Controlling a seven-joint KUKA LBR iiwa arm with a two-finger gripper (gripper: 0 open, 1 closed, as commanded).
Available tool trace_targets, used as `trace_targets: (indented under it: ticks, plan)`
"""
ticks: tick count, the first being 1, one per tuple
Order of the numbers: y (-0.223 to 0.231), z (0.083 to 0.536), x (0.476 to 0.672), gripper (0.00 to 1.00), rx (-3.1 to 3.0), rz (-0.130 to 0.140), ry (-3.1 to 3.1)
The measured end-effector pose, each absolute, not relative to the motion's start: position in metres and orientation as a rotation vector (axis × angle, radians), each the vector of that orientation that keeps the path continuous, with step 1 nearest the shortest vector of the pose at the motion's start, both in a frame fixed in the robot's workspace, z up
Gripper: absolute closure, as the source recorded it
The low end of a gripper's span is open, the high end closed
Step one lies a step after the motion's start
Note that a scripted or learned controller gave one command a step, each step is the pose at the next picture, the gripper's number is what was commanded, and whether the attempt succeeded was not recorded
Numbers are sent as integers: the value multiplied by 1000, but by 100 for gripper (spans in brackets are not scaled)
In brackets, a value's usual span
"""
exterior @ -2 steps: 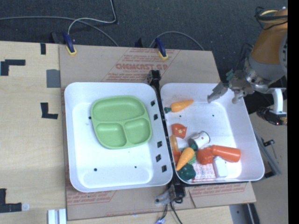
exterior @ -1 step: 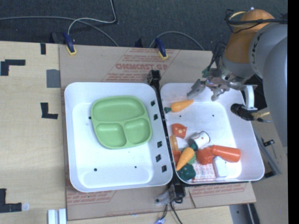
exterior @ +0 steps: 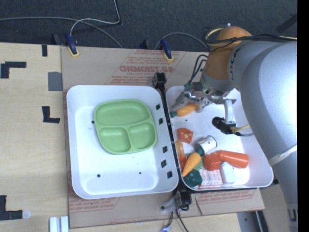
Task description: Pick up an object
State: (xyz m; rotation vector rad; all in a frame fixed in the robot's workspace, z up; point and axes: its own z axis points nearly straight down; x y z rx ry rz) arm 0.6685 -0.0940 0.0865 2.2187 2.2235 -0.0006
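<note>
One orange toy (exterior: 186, 111) under tool (exterior: 189, 99), long axis left-right, slightly tilted

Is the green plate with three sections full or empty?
Empty. The green three-section plastic plate lies flat in the left white bin, and all its compartments show bare green.

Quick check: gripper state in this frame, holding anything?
Gripper: low in the right bin, at a small orange-yellow toy; whether it is open, shut or holding the toy cannot be told.
</note>
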Motion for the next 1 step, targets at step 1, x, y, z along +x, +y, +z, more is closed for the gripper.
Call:
trace_targets:
  ticks: [1]
  plan:
    - [-94,94,665,100,2229,-16,2230]
